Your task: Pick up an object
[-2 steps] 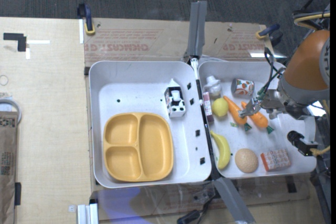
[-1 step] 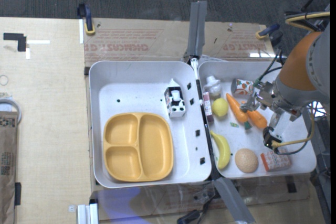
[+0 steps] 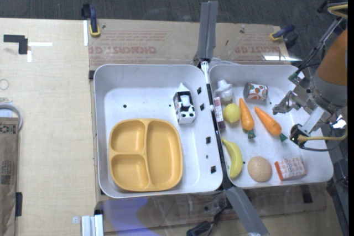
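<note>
a yellow divided plate (image 3: 146,153) is seen in the left bin (image 3: 105,119), with a small black-and-white carton (image 3: 185,107) behind it near the divider; its print is too small to be read. in the right bin (image 3: 326,171), from left to right, a small bottle (image 3: 223,98), a lemon (image 3: 232,113), a banana (image 3: 234,158), two carrots (image 3: 246,115) (image 3: 268,121), a can (image 3: 255,92), a round bun (image 3: 259,168) and a red-and-white packet (image 3: 290,168) are laid out. the arm (image 3: 334,69) is cut off by the right edge, its wrist tilted over the bin's right side. the gripper (image 3: 296,113) is hung beside the right carrot; how far its tips are parted cannot be told, and nothing is seen held.
</note>
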{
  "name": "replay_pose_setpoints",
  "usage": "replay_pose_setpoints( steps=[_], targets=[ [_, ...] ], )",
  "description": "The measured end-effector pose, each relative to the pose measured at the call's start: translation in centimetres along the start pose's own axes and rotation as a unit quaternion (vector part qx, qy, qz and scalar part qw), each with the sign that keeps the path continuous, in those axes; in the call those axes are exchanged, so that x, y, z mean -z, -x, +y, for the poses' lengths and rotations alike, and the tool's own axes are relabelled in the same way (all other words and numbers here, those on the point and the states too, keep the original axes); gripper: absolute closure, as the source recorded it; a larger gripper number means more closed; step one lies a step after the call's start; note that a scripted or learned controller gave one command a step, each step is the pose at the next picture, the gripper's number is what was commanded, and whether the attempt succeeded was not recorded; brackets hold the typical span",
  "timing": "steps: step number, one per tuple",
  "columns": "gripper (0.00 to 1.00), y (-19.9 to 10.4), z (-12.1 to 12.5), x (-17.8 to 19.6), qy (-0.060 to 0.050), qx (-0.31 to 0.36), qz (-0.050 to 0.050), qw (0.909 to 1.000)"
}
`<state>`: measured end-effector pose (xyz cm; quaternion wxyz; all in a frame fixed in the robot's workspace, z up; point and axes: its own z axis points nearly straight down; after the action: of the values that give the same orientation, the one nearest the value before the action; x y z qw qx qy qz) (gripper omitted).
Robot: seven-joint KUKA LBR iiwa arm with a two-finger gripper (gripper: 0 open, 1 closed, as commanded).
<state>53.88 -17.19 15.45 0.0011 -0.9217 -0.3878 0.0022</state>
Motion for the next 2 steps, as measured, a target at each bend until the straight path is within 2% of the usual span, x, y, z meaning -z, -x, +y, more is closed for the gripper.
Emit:
replay_pose_setpoints(
  steps=[1,2],
  targets=[
    [0.0,0.3,1.2,2.2,-0.001,-0.087,-0.001,0.9962],
    [0.0,-0.6,-0.2,5.3,0.0,-0.267,-0.001,0.9637]
  ],
)
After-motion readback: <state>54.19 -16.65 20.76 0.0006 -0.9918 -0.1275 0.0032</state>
